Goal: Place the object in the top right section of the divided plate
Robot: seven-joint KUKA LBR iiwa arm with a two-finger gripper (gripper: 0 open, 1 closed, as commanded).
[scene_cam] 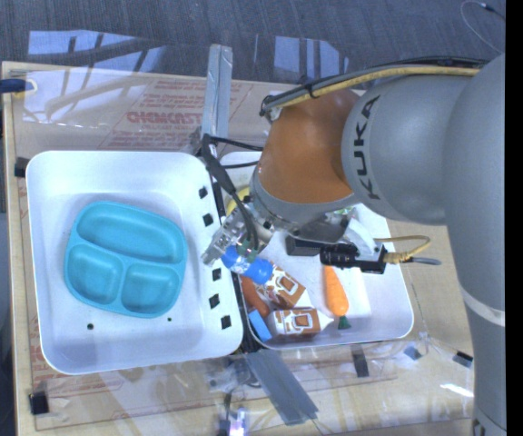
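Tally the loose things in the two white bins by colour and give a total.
Turquoise: 1, the divided plastic plate in the left bin.
Orange: 1, the carrot-shaped toy in the right bin.
Brown and white: 2, small packets.
Blue: 1, a small piece by the gripper.
Total: 5.

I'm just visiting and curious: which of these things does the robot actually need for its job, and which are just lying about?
Part of the job:
- blue divided plate in the left bin
- hand, low over the right bin's left edge

Lying about:
- carrot
- brown packets
- blue clamp
- cardboard

Which item it will carry, I cannot tell.
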